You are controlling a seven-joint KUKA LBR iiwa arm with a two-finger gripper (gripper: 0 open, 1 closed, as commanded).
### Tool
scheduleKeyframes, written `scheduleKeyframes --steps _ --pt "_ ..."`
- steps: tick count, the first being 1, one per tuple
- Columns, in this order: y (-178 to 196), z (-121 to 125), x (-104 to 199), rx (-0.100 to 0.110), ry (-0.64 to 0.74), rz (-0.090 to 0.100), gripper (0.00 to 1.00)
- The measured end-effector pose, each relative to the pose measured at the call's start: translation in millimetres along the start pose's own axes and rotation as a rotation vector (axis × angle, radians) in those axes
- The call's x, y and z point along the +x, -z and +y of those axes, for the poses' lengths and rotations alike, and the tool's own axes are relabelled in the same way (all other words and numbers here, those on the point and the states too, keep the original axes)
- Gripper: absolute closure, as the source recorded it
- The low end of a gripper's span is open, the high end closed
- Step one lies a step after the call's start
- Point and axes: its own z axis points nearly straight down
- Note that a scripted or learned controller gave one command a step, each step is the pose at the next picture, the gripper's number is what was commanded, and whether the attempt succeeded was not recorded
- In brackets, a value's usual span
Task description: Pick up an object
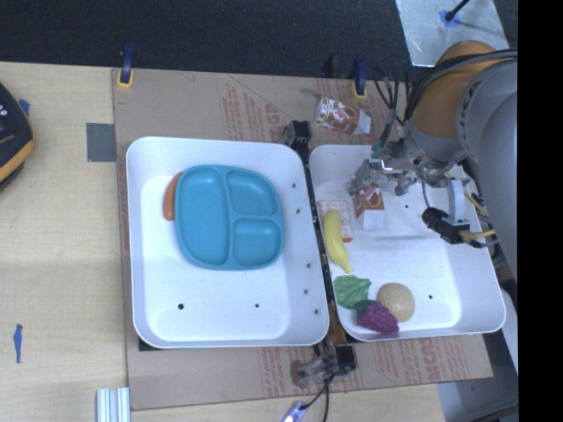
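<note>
My gripper hangs over the back part of the right bin, reaching in from the right. Just in front of it, a small white and brown carton stands on the bin floor, close under the gripper; whether they touch I cannot tell. A yellow banana lies along the bin's left wall. At the front are a green leafy piece, purple grapes and a tan round bun. The left bin holds a blue divided plate with an orange item poking out at its left edge.
A crinkled snack packet lies on the cardboard behind the bins. A white card sits beside the banana. Cables run from the arm over the right bin's far right side. A yellow and black device rests at the bench's left edge.
</note>
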Motion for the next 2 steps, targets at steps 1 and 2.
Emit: scheduleKeyframes --steps 1,2 --pt "11 0 0 0.002 0.004 0.000 1.00" --pt "100 -48 80 0.000 0.001 0.001 1.00"
